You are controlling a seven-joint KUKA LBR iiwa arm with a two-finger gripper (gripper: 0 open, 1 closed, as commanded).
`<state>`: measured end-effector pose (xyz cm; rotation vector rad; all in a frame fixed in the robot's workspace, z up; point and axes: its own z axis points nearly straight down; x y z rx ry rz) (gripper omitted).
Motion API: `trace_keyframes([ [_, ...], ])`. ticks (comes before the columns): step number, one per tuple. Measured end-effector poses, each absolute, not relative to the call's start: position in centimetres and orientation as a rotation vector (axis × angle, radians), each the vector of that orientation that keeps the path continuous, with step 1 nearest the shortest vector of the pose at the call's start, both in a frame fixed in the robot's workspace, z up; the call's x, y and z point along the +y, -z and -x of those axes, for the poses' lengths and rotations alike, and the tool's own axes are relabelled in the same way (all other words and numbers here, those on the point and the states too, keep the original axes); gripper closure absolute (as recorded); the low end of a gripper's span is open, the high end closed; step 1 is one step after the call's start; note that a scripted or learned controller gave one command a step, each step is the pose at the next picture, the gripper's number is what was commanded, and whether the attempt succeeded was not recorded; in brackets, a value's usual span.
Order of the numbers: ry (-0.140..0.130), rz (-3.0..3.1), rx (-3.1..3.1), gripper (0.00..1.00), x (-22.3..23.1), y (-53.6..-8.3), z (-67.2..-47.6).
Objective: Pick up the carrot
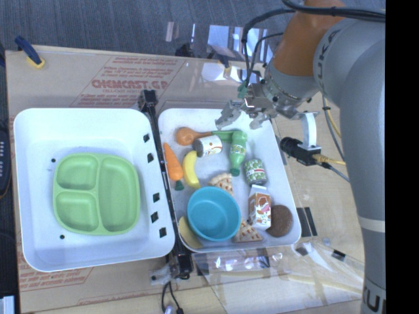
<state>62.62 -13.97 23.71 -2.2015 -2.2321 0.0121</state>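
Observation:
The carrot is orange with a small green tip. It lies lengthwise against the left wall of the right bin, next to a yellow banana. My gripper hovers over the bin's far edge, above and to the right of the carrot and well apart from it. Its fingers are spread open with nothing between them. Just below the gripper are a green bottle and a small can.
The right bin also holds an orange pear-shaped toy, a green can, a blue bowl, a juice carton and a brown cookie. A green divided plate sits in the left bin.

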Motion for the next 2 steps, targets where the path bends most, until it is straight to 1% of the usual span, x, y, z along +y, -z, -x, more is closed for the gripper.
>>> trace_keyframes([
  [1,-0.005,2.004,-2.421,0.00,-10.2,-10.6,-63.7],
  [2,-0.012,2.125,-2.317,0.00,-9.8,-9.3,-60.6],
])
